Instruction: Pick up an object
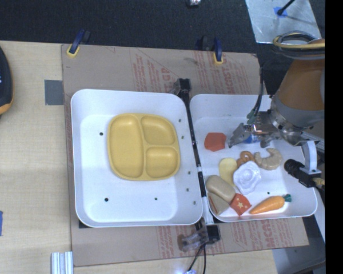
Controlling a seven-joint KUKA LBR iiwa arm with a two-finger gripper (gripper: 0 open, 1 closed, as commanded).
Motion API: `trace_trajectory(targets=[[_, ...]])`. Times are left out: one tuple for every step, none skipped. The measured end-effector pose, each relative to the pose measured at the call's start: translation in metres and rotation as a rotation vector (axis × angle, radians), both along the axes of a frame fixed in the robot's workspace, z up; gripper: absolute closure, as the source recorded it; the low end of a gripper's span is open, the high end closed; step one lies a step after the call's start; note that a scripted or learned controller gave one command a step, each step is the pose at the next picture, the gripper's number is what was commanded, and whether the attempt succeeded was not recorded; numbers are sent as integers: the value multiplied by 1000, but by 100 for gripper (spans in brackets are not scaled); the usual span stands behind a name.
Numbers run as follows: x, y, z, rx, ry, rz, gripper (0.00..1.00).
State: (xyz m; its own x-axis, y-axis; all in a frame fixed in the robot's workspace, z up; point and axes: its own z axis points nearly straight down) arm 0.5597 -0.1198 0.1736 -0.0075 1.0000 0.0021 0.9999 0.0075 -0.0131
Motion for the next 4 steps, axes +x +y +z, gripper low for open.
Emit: trace_trajectory(targets=[[-20, -11, -83, -8, -16, -3, 0], [-18, -12, -67, -8, -18, -3, 100], [-18, -12, -68, -8, -18, -3, 0], [22, 15, -37, -2, -14, -1, 0]])
